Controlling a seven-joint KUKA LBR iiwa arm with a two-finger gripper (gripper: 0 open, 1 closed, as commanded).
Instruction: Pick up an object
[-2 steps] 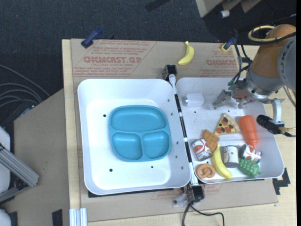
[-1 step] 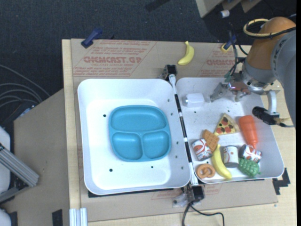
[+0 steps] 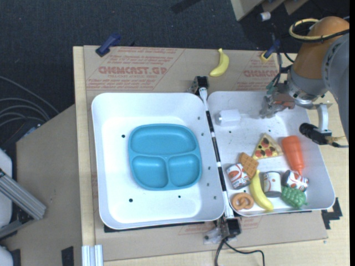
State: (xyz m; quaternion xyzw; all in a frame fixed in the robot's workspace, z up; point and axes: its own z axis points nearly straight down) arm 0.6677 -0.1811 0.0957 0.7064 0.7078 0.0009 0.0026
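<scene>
From the counter's [image 3: 166, 65] right edge my arm [image 3: 316, 54] reaches in, its orange band high at the far right corner and the wrist bent down over the far end of the right bin [image 3: 324, 176]. The hand [image 3: 270, 107] hangs low near that bin's far wall; I cannot tell how it is set. Nothing sits in it that I can see. The toys lie well apart from it, toward the bin's near end: a pizza slice [image 3: 268, 147], an orange carrot [image 3: 293, 153], a waffle [image 3: 249, 164], a red-and-white can [image 3: 237, 175], a yellow banana [image 3: 259, 194], a dark can [image 3: 272, 183], a green leafy piece [image 3: 293, 196] and a bagel [image 3: 242, 201]. A small white block [image 3: 228, 116] rests alone near the far left corner of that bin.
</scene>
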